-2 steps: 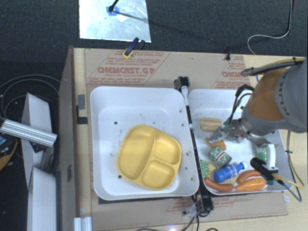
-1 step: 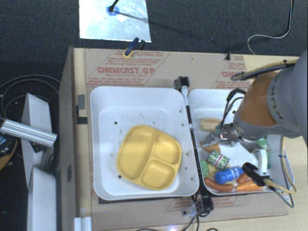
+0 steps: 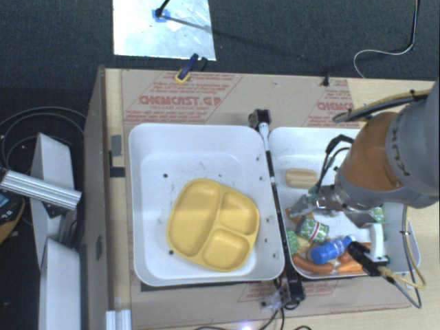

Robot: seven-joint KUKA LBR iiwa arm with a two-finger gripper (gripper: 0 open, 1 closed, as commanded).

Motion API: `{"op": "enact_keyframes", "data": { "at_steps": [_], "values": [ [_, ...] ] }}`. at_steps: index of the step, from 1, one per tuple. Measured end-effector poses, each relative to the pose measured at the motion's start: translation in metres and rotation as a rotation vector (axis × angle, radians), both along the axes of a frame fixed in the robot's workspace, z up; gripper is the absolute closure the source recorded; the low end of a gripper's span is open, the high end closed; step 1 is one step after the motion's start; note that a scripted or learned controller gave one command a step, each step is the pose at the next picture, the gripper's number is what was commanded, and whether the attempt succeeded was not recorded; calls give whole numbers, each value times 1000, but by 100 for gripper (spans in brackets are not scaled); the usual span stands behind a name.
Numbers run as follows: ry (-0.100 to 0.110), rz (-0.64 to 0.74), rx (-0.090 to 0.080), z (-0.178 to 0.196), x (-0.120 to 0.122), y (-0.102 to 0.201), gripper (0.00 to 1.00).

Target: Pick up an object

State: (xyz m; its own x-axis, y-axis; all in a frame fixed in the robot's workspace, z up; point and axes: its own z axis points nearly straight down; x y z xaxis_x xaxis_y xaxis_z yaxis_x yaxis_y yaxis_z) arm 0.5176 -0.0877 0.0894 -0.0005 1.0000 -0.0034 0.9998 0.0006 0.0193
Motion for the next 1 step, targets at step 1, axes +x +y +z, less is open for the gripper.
{"op": "enact_keyframes", "data": {
  "at_steps": [1],
  "values": [
    [4,3,1,0,89,-18,0]
  ]
}}
